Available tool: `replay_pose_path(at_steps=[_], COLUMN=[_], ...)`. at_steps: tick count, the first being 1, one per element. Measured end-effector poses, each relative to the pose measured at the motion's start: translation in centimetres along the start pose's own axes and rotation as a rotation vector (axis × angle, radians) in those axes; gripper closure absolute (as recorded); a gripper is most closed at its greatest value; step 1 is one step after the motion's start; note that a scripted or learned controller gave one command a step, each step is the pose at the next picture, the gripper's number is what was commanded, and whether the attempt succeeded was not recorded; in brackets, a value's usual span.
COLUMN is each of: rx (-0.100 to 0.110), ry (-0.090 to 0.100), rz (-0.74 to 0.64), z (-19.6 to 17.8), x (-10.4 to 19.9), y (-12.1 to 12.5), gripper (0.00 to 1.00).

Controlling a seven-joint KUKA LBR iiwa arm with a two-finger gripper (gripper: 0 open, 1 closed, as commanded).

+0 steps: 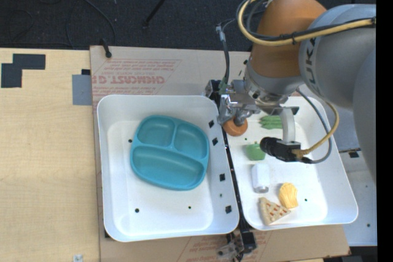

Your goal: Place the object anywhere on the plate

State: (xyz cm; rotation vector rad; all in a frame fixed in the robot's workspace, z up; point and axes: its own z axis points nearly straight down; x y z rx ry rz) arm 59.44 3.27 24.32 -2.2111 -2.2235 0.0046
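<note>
1. Orange round object (234, 126) sits right under my gripper (236, 112), at the left edge of the right bin (341, 193), up against the divider between the two bins.
2. Gripper state: I can't tell. The wrist and mount block the view; the orange thing shows just below the metal parts, but I can't confirm it is clamped.
3. Teal plate (169, 152) lies flat in the left bin (116, 193), three compartments, tilted a bit in view. Nothing on it.
4. So the orange object is near the plate's upper right corner but apart from it, on the other side of the bin wall.
5. Other stuff in the right bin:
   - green leafy piece (271, 122) just right of my gripper, partly behind the hardware
   - small green block (256, 151) below the orange object
   - white cylinder (261, 177) below the green block, lying on its side
   - yellow lumpy piece (288, 195) lower right of the cylinder
   - tan wedge (272, 211) just beside the yellow piece, near the front wall
6. My arm comes in from the right, orange band (285, 27) above the wrist, looped yellow hose (245, 15) over it; a black cable end (279, 148) hangs over the middle of the right bin.
7. Both bins sit on a cardboard sheet (147, 73) with mirrored red print, on the wood bench (43, 162).
</note>
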Motion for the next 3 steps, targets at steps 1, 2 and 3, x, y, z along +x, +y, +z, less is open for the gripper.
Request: replay_pose_path(at_steps=[1,2,3], rx=[0.0,0.001,-0.001], ry=[-0.001,-0.002,-0.003], rz=[0.0,0.0,0.004], z=[0.4,0.9,0.9], x=[4.9,10.1,9.9], y=[-1.0,-4.2,-4.1], gripper=[1.0,1.0,0.0])
